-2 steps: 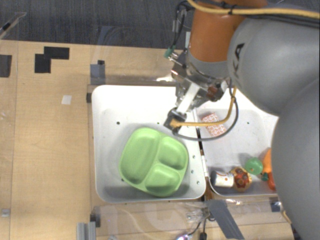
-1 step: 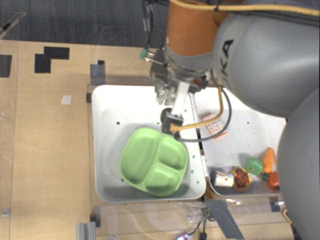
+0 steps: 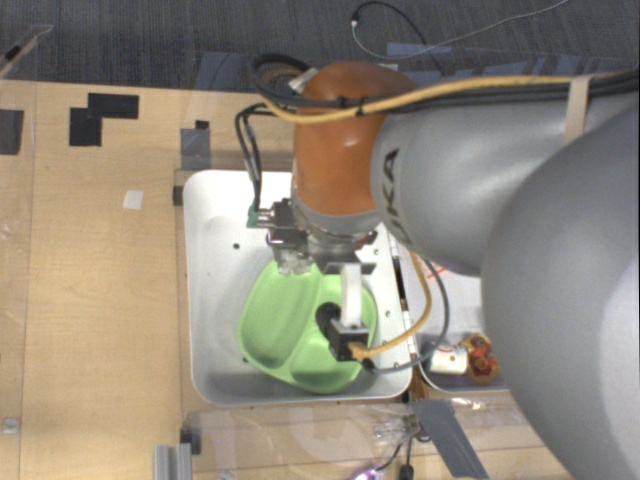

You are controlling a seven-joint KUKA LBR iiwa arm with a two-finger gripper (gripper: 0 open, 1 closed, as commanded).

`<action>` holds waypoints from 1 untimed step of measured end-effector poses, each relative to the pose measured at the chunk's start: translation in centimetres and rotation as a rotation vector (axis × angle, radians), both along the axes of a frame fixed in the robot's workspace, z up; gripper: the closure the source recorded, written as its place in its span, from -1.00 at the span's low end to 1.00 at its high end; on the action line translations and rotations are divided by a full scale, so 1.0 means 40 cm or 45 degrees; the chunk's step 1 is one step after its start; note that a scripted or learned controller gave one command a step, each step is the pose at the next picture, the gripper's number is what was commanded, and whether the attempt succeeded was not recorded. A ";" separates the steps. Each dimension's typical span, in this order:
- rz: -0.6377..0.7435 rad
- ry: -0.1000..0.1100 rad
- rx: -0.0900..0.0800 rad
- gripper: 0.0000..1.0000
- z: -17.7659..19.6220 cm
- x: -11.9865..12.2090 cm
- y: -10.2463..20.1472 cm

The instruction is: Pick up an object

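Camera view | green bowl (image 3: 285, 328) near front wall | bin (image 3: 215, 258) bare leftward

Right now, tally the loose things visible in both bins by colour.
Green: 1, a bowl-shaped thing in the left bin.
White: 1, a small piece in the right bin.
Red-brown: 1, a small lump beside it.
Total: 3 visible; the arm covers most of the right bin.
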State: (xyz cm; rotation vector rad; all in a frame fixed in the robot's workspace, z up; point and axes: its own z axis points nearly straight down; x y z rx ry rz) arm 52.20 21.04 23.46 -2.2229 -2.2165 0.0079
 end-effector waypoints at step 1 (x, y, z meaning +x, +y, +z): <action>-0.209 -0.006 0.001 1.00 0.308 0.170 -0.158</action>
